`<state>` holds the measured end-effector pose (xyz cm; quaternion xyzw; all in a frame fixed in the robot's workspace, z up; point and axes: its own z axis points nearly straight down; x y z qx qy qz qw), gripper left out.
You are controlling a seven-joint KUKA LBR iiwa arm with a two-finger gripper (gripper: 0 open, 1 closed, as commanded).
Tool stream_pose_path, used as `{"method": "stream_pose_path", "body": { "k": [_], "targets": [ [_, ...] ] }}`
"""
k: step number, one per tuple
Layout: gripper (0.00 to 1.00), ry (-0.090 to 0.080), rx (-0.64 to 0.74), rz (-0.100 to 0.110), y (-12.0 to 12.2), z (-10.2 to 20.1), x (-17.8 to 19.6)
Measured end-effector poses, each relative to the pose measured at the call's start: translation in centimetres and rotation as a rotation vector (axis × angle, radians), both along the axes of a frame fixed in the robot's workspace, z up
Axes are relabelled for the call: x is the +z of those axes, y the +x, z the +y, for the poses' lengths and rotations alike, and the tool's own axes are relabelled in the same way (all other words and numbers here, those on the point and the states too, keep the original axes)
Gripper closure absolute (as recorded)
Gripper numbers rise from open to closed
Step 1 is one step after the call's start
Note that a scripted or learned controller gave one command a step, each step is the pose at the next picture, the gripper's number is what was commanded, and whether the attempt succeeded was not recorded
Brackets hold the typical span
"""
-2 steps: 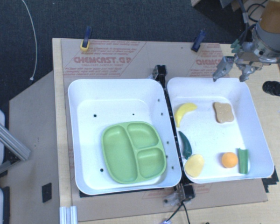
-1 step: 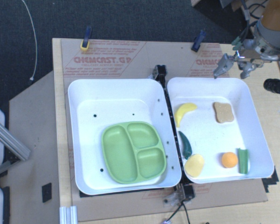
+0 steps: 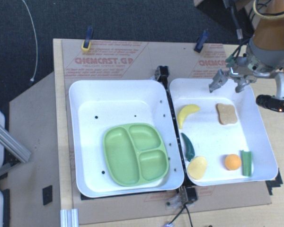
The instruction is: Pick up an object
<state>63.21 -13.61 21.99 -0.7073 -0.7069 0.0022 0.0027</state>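
Observation:
The right bin (image 3: 255, 112) holds a yellow banana (image 3: 187, 113), a tan slice of bread (image 3: 226, 113), an orange ball-like fruit (image 3: 233, 162), a green stick-shaped piece (image 3: 246, 163), a dark teal piece (image 3: 188, 146) and a pale yellow round piece (image 3: 197, 167). My gripper (image 3: 227, 82) hangs above the far edge of the right bin, beyond the bread. Its two fingers are spread apart and nothing is between them.
In the left bin (image 3: 85, 103) lies a green divided plate (image 3: 134, 152). Black clips (image 3: 162, 73) join the bins at the far middle and near the front. Blue clamps (image 3: 200, 41) hold the brown board at the back.

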Motion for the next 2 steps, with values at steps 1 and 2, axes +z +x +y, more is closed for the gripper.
{"method": "stream_pose_path", "body": {
  "k": [1,2],
  "targets": [
    [0.0,0.0,0.0,-0.004,-0.6,0.6,-5.7],
    [0.0,0.001,0.002,-0.001,-0.3,1.6,-10.7]
  ]
}}
